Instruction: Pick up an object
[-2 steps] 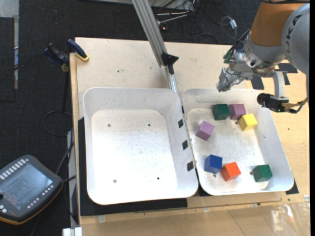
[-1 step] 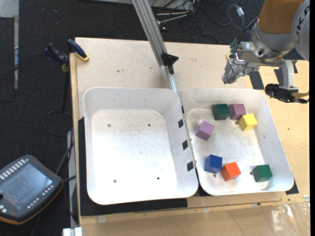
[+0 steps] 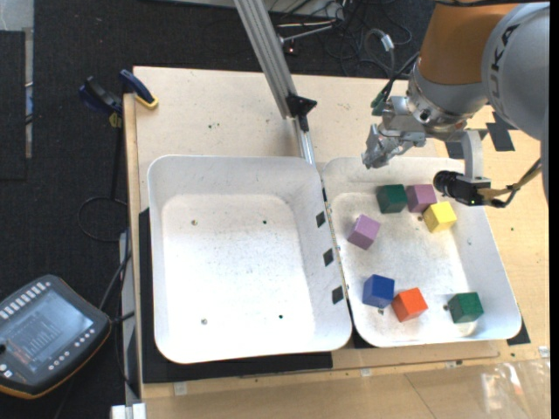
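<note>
The pincer [image 3: 377, 157] hangs over the far rim of the right bin [image 3: 489, 260], tilted down and toward the left, with nothing between its tips; whether those tips stand apart or together I cannot tell, since they blur into one dark-grey point against the white rim. It sits at the far edge rather than over the middle, which suggests it is either on its way down to the nearest blocks or just poised above them. Closest to it lies a dark green block [image 3: 391, 198], with a purple block [image 3: 421, 196] touching its right side and a yellow block [image 3: 439, 216] just beside that; packed so tight, this cluster leaves little room for a finger to slip in. A lilac block [image 3: 365, 230] sits alone, nearer the wall between the bins, and looks the easier target. At the near end a blue block [image 3: 378, 290] and an orange block [image 3: 409, 304] touch, with another green block [image 3: 465, 306] apart near the corner. The left bin [image 3: 175, 182] lies alongside on the desk [image 3: 218, 112], likely the drop place.
</note>
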`<state>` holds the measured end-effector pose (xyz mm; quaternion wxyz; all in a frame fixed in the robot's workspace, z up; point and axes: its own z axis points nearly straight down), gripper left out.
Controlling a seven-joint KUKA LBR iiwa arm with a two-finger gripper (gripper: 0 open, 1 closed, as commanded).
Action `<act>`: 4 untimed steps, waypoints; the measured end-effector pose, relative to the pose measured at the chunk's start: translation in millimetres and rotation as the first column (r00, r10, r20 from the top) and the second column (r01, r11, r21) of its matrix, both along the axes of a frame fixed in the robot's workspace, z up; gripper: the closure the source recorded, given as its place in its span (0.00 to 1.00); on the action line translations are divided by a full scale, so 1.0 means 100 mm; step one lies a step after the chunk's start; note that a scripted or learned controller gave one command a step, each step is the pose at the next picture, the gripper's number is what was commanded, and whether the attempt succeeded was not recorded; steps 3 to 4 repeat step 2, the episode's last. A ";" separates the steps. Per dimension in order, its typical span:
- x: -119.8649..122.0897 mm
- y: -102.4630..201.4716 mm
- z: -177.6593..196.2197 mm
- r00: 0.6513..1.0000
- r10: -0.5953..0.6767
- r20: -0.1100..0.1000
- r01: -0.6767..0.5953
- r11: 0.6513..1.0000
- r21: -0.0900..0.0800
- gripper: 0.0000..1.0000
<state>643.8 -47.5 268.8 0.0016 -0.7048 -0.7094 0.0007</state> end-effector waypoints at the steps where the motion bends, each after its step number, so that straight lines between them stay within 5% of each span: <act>1: -0.11 0.51 -0.06 1.000 0.001 0.001 -0.001 1.000 0.000 1.00; 2: -0.39 1.02 -0.27 1.000 0.001 -0.001 -0.001 1.000 0.000 1.00; 4: -0.39 1.02 -0.27 1.000 0.001 -0.001 -0.001 1.000 0.000 1.00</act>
